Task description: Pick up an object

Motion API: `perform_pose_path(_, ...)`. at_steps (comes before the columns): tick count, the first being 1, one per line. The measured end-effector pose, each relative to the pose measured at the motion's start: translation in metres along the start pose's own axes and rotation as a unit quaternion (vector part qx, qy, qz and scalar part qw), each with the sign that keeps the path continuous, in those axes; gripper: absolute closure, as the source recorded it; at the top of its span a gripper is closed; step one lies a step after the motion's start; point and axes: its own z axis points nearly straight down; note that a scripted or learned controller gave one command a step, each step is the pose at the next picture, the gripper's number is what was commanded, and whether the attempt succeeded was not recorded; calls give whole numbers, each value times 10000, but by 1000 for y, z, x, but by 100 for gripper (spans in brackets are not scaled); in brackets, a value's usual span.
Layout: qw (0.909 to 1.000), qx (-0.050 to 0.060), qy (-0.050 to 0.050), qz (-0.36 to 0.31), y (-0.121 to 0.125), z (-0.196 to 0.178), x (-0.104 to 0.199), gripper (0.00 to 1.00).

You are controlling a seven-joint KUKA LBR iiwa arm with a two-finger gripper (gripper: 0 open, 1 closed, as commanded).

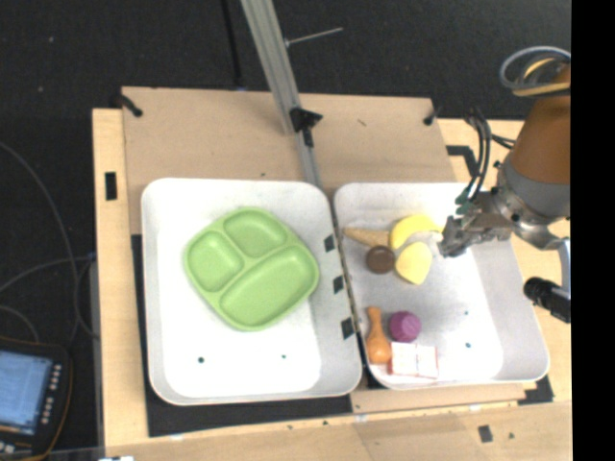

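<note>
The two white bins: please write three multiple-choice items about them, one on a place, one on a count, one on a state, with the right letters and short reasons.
1. Where does the green divided plastic plate lie?
A. left white bin
B. right white bin
C. bare bench

2. How many compartments has this plate?
A. two
B. three
C. five

3. How does the small purple ball stand to the two-finger gripper?
A. held in it
B. touching it
C. apart from it, lying in the bin

Answers: 1 A, the plate fills the middle of the left bin. 2 B, two small hollows and one long hollow show. 3 C, the ball lies near the front wall, while the gripper hangs beside the yellow banana-shaped toy.
</note>
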Motion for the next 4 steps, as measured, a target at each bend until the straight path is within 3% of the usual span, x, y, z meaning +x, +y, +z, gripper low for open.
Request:
perform_pose_path(2, 10000, 42, 11, -11, 23, 13, 93, 100)
perform_pose_path(4, 10000, 30, 19, -23, 41, 3, 190, 100)
